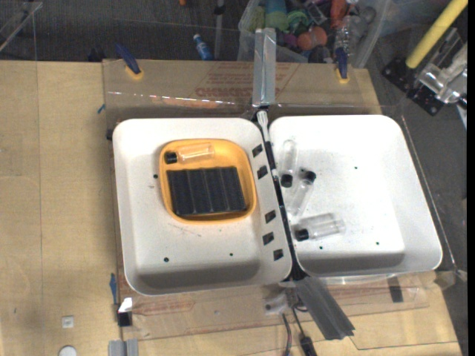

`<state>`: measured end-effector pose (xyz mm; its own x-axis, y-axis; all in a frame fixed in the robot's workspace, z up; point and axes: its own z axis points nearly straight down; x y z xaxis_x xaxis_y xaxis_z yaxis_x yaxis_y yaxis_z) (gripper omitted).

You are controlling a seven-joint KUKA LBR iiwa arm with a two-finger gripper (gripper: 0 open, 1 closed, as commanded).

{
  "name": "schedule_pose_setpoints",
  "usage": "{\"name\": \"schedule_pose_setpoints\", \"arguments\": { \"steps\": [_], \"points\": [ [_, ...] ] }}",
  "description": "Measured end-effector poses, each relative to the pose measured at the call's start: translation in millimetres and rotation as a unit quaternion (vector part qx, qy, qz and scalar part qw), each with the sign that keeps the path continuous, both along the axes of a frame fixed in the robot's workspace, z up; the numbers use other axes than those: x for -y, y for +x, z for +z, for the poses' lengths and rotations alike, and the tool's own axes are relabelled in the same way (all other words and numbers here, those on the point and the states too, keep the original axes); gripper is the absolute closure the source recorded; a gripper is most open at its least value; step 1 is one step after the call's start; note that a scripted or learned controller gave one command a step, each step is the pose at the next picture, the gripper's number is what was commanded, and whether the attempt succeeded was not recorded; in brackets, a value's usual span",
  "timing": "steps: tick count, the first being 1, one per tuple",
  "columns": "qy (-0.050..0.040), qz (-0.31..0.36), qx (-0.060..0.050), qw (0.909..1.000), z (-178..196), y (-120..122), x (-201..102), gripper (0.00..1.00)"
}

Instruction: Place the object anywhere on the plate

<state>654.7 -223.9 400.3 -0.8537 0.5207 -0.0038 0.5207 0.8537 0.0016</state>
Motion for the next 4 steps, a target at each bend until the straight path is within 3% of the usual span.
{"name": "schedule_pose_setpoints", "arguments": {
  "steps": [1,4],
  "points": [
    [-0.0011,0.077,0.003,0.997,36.8,4.0,-3.3,1.0],
    [-0.002,0.18,0.002,0.9836,36.9,5.7,-3.6,1.0]
  ]
}}
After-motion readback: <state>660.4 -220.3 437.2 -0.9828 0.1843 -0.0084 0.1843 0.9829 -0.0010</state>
